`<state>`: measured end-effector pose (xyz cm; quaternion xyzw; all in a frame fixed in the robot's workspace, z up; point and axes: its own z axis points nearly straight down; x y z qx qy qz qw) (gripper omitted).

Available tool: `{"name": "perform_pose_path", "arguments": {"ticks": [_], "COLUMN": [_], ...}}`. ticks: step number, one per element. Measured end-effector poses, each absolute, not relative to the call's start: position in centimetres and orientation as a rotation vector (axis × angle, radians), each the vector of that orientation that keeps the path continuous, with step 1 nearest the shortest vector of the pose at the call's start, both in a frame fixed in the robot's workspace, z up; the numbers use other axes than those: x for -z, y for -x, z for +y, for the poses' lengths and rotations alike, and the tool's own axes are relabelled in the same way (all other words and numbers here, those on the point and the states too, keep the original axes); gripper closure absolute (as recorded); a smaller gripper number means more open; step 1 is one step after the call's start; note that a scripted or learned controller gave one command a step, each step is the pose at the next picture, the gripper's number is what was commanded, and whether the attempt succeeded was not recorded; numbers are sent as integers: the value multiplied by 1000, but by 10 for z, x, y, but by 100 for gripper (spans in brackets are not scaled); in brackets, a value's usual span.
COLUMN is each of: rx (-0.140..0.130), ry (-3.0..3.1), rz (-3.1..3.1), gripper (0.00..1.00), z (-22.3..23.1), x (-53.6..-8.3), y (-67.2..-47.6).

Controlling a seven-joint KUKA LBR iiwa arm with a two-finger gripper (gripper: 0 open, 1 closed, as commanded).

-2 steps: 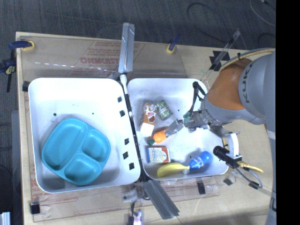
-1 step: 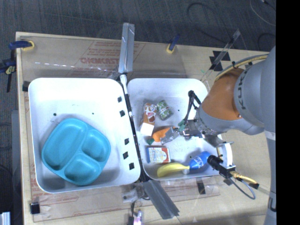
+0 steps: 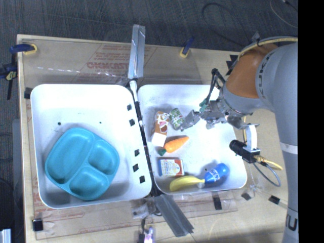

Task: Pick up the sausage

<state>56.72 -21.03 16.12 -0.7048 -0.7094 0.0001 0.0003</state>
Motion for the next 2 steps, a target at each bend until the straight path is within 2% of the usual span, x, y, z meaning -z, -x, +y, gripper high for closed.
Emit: {"name": "perform_pose_path", "arguments": {"ticks": [1,2], "rx": [3,-3], "ry": [2194,2260], "rz": [-2252,-2177], "gripper": [0,0], "z": [-210,-185], "x": [-118,-127], "y": [-533,-480]}}
